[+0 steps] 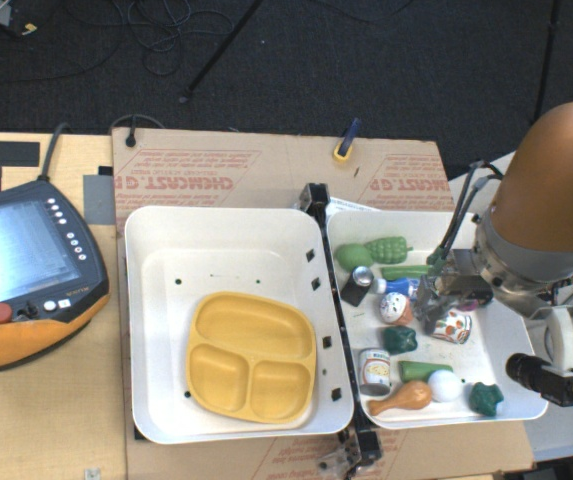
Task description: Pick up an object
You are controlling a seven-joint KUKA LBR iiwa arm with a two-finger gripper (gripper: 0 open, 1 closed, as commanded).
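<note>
Your pickable objects all sit in the right bin (351, 286), the one nearer the arm. Along its far side lies a green knobbly toy (371, 252), with a small silver can (363, 277) just in front of it. Mid-bin you have a small white ball with red and blue marks (395, 306), a dark green lump (400, 340) just below it, and a red-and-white patterned cup tipped on its side (453, 326). Toward the near edge there is a small printed can (375, 369), a green-and-white piece (434, 378), a tan drumstick-shaped toy (403, 398) and another dark green piece (486, 398) in the near right corner.

The jaws (433, 303) hang low over the middle of this bin, between the marked ball and the tipped cup, close to both. The dark metal blurs together there, so you cannot tell whether the jaws are parted or clenched — and nothing can be made out between them.

Behind them the arm's grey wrist and orange band (541, 183) come in from the right.

The left bin (166, 243) holds one yellow divided tray (251, 356), lying flat toward the near side. Both bins rest on brown cardboard (226, 173) on the desk (46, 408). A teach pendant with a pale screen (26, 258) lies at the far left, well apart from the bins.
</note>
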